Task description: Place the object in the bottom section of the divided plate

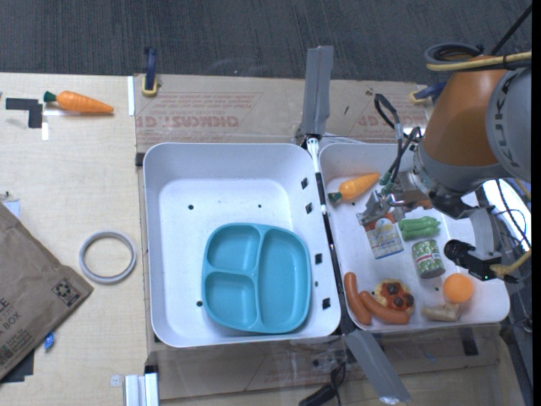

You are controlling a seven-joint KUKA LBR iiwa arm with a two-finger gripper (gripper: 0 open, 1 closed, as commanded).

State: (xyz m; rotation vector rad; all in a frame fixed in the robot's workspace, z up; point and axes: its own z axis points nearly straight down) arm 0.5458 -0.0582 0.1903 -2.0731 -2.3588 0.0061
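Turquoise divided plate (256, 277) lies in the left bin (169, 227), nearer its front edge, all three sections bare. In the right bin (499, 311), the gripper (378, 207) hangs low over a small white carton (385, 238) near the bin's left wall, beside a carrot (358, 184). The step in hand appears to be the pick; nothing has reached the plate yet. Whether the tool is parted or closed cannot be told, nor whether it touches the carton. Next: a secure grasp, then carry leftward across both bin walls.
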